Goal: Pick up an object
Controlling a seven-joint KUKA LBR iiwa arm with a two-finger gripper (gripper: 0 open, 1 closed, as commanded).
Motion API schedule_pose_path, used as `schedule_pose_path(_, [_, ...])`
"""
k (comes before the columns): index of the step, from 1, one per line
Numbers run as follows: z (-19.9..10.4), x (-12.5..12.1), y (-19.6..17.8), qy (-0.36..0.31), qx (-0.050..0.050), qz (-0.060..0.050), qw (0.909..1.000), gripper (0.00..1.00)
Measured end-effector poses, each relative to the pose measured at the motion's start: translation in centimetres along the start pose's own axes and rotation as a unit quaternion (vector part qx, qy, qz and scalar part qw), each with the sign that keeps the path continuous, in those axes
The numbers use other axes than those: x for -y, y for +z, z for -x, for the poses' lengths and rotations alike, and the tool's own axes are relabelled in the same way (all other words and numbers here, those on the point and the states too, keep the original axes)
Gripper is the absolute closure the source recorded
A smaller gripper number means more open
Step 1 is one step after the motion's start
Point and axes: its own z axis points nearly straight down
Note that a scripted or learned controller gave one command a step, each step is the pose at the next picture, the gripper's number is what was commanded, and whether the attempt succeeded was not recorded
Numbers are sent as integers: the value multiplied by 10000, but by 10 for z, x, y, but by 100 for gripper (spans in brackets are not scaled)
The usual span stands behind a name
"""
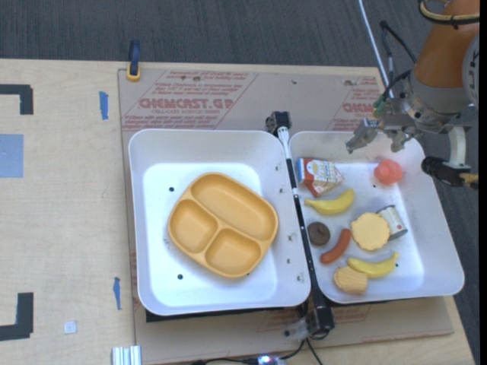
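Right bin (437,226) holds two bananas (331,202) (373,265) among single toys; left bin (144,204) holds one divided plate (222,224). The gripper (378,134) hangs open and unladen at the upper right rim.

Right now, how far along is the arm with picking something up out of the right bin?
Nothing looks picked yet. The two-finger gripper hangs open above the far end of the right white bin, nothing between its fingers. The pink round toy sits just below it, loose on the bin floor, so it seems the likeliest target. Descending, closing and lifting are all left. The yellow divided plate lies in the left bin.
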Motion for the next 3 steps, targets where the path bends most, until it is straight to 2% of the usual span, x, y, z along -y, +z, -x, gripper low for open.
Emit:
schedule_pose_path(1, [-19, -15, 96, 0, 4, 11, 10000, 0])
schedule_pose_path(2, [-42, 30, 110, 3, 2, 4, 10000, 0])
schedule_pose_path(3, [-42, 48, 110, 3, 1, 0, 10000, 0])
